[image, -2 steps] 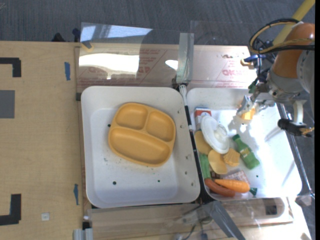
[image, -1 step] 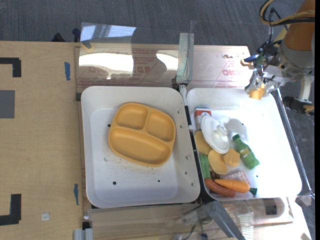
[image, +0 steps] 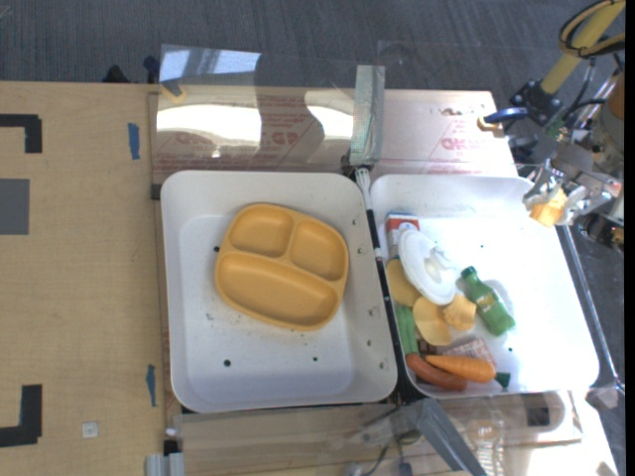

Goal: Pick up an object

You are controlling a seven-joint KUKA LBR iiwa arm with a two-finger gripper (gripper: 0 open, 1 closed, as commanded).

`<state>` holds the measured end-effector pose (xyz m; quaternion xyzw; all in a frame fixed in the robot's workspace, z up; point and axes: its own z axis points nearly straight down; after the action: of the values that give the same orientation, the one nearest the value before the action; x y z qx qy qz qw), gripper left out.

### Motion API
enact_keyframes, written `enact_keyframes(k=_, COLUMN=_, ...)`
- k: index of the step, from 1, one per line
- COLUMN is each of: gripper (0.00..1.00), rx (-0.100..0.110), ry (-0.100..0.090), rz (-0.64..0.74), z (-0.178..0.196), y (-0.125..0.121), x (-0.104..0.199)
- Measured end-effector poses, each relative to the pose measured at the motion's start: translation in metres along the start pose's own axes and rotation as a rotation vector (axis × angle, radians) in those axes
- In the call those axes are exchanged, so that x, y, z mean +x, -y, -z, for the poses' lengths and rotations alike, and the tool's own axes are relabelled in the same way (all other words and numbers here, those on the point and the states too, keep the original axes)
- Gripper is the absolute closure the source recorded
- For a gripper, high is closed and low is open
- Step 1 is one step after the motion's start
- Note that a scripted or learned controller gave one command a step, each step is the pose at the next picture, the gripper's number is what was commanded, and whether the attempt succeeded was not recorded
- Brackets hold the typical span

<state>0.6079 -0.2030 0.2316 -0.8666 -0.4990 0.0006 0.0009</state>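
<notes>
**Gripper at the right bin's far edge**

Gripper (image: pixel 556 198) sits over the far right rim of the right shallow white bin (image: pixel 556 296), and we see a small orange-yellow object (image: pixel 547 209) between its fingers. Left bin (image: pixel 189 296) holds an orange three-compartment plastic plate (image: pixel 282 264). A green plastic bottle (image: pixel 486 300) and orange carrot (image: pixel 460 367) lie among the right bin's clutter.

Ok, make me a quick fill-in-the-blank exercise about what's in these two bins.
1. The yellow divided plate lies in the ____ bin.
2. The plate has ____ compartments.
3. The green bottle lies in the ____ bin.
4. The carrot near that bin's front edge is ____ in colour.

Missing words: left; three; right; orange
</notes>
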Motion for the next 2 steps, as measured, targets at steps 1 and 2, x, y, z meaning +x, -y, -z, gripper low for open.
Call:
enact_keyframes(k=1, gripper=1.0, rx=0.005, ry=0.002, rz=-0.13, z=-0.057, y=0.065, x=-0.025)
enact_keyframes(k=2, gripper=1.0, rx=0.007, ry=0.001, rz=-0.432, z=-0.131, y=0.125, x=-0.044)
